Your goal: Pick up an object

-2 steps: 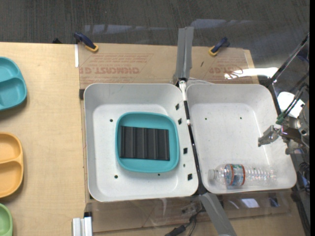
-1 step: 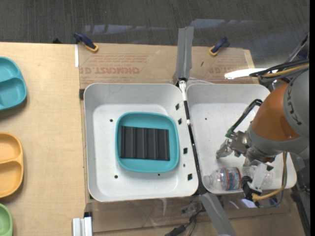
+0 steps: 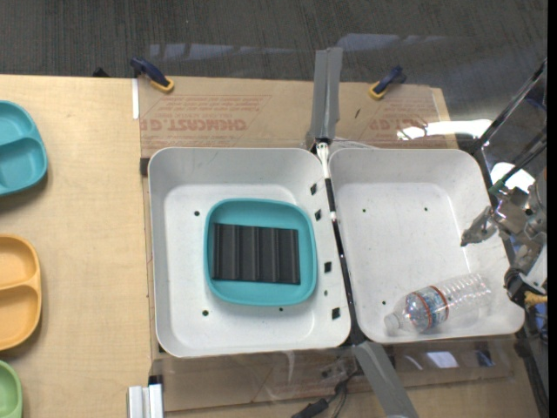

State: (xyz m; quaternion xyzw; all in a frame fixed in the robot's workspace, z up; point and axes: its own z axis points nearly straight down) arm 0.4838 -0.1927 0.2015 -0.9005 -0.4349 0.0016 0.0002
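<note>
bottle: clear plastic bottle (image 3: pixel 442 303) lying on its side, front of right bin (image 3: pixel 409 233)
gripper: gripper (image 3: pixel 486 227) at right bin's right rim, above bottle, nothing between fingers; opening can't tell
left bin: left bin (image 3: pixel 174 259) has teal tray (image 3: pixel 261 252), dark ribbed insert
surface: wooden bench (image 3: pixel 70 111), cardboard (image 3: pixel 226 120) clamped behind bins
left edge: teal plate (image 3: pixel 19 159), orange plate (image 3: pixel 17 290)

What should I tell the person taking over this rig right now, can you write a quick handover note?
Gripper: at the right edge of the right bin, above the bin floor, holding nothing visible; whether it is open or shut cannot be told.
Clear plastic bottle: lying on its side near the right bin's front edge, untouched.
Teal tray with dark ridged insert: sits in the left bin.
Done: nothing picked up yet.
Left: bring the gripper down on an object, likely the bottle as it is nearest, grasp and lift.
</note>
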